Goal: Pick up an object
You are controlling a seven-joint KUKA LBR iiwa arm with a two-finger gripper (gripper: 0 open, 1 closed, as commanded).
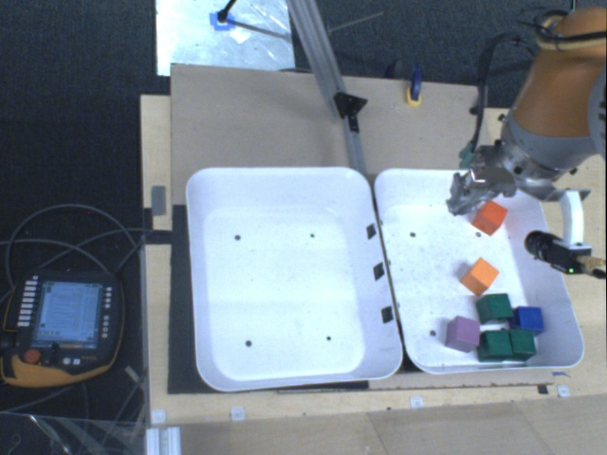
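The gripper (467, 197) is being held low over the right bin (417, 349), just beside the red-orange block (490, 217) at the bin's far end; contact cannot be judged. Nothing is being seen lifted. The orange cube (480, 276), purple block (463, 333), green blocks (494, 309) and blue block (528, 319) are lying nearer that bin's front. The pick is being judged not yet done.

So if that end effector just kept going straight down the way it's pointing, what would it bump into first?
Most likely the red-orange block just beneath the end effector, in the right bin; depth is hard to judge from above.
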